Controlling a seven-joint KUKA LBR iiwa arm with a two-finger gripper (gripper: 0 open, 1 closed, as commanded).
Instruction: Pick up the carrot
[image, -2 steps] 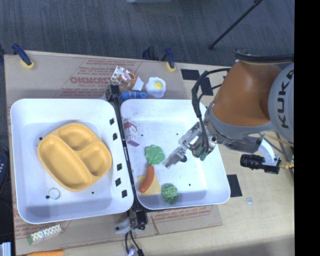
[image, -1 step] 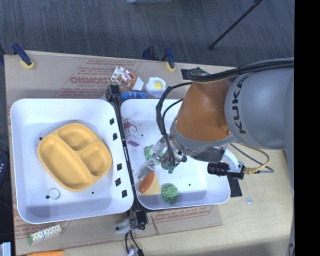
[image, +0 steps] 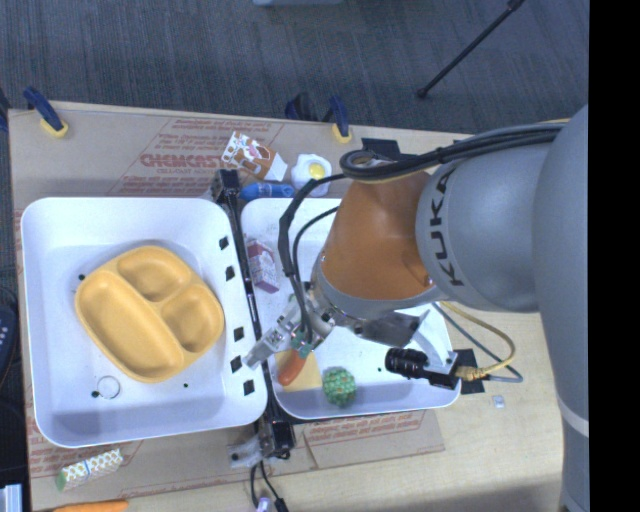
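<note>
- Down at the near-left corner of the right bin (image: 440, 395), the gripper (image: 292, 345) is low, w/ the carrot (image: 291, 370) right under its tip.
- Carrot: small orange piece, lying on the bin floor close to the divider btwn bins, partly on a yellow thing (image: 310, 376); a green lumpy ball (image: 339, 386) sits just beside.
- Jaws: can't tell if spread or pinched – wrist + orange band (image: 375, 240) hide most of the fingers, and what shows is blurred. Carrot looks to be at or just below the tips, not clearly btwn them.
- Left bin (image: 40, 330) holds a yellow divided tray (image: 150, 310); well apart, not in play.
- A pinkish wrapper (image: 262, 265) lies further back in the right bin, near the divider.
- Risks, as I judge them:
  - Carrot is tight to the bin wall, so one finger may hit the rim or divider and the close goes off-centre.
  - Smooth, tapered shape could squirt out sideways on squeeze, esp. if grabbed near an end.
  - Yellow thing underneath may get pinched too, or tilt the carrot.
  - Green ball is near enough to get nudged.
  - Lift w/o a real grip = empty pick.
</note>
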